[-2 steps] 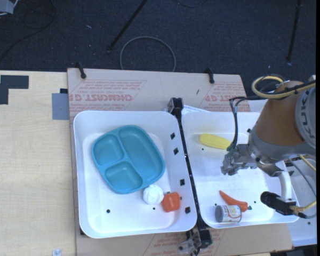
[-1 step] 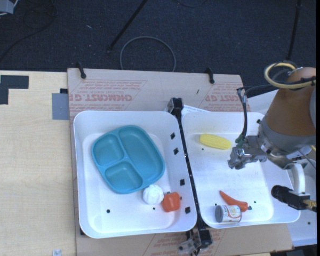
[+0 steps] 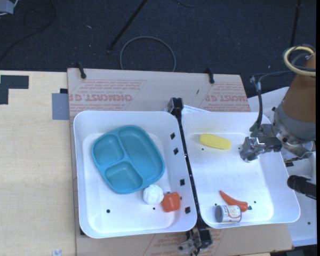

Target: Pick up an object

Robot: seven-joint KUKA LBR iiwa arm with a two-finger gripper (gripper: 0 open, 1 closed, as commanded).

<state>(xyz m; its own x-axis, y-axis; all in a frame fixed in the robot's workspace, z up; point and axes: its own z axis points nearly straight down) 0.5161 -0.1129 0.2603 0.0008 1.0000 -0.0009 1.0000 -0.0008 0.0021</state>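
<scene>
My gripper (image 3: 249, 150) hangs over the right bin (image 3: 266, 196), near its right wall and to the right of a yellow corn cob (image 3: 215, 141). Nothing shows between it and the bin floor. An orange carrot (image 3: 233, 199) lies near the bin's front, with a small can (image 3: 228, 213) on its side just below it. In the left bin (image 3: 96, 217) sits a blue divided plate (image 3: 128, 158). A white ball (image 3: 153, 194) and an orange-red toy (image 3: 171, 201) rest by the plate's front right corner.
A black divider (image 3: 184, 164) runs between the two bins. Both bins rest on cardboard (image 3: 149, 92) atop a wooden bench. Cables and dark floor lie behind. The arm's body (image 3: 298, 105) stands at the right edge.
</scene>
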